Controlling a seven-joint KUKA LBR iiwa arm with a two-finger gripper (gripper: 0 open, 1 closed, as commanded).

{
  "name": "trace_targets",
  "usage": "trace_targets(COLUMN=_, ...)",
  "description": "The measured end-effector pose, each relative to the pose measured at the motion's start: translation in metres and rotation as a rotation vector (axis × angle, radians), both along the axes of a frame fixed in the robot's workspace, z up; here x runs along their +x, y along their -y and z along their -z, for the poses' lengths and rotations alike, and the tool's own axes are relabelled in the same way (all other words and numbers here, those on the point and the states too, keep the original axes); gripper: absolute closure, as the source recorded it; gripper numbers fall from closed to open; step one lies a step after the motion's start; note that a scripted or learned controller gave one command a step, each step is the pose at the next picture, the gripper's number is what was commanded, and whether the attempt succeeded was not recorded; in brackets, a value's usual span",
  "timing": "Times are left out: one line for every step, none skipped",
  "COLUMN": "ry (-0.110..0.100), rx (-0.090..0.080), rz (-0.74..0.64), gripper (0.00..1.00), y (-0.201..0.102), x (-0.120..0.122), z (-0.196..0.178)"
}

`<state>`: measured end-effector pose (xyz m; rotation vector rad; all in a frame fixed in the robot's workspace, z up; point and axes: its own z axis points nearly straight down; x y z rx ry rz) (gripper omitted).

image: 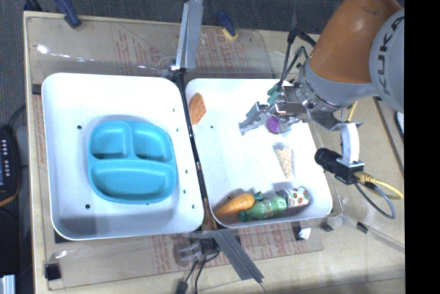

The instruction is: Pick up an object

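My gripper (263, 117) hangs over the upper middle of the right bin (227, 155), on the grey arm with the orange band that comes in from the right. A small purple object (273, 124) lies right at the gripper, partly hidden by it; I cannot tell whether it is held. Along the right bin's front wall lie a carrot (235, 203), a green bottle (273, 206) and a small red-and-white can (298, 197). A beige cone (285, 161) rests below the gripper. An orange-brown piece (197, 108) sits at the bin's upper left corner.
The left bin (62, 203) holds a blue divided plate (133, 161). A raised divider (190, 148) separates the two bins. A black cable plug (331, 162) sticks out beside the right bin's right rim.
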<state>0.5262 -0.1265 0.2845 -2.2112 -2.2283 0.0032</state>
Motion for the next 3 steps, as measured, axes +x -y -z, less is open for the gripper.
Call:
trace_targets(ry=0.001, rx=0.001, rz=-0.001, gripper=0.0, y=0.008, x=-0.024, z=0.192)
trace_targets(ry=0.005, rx=0.0, rz=-0.003, gripper=0.0, y=0.013, x=-0.048, z=0.192)
trace_targets(ry=0.008, rx=-0.001, rz=-0.009, gripper=1.0, y=0.013, x=-0.046, z=0.182)
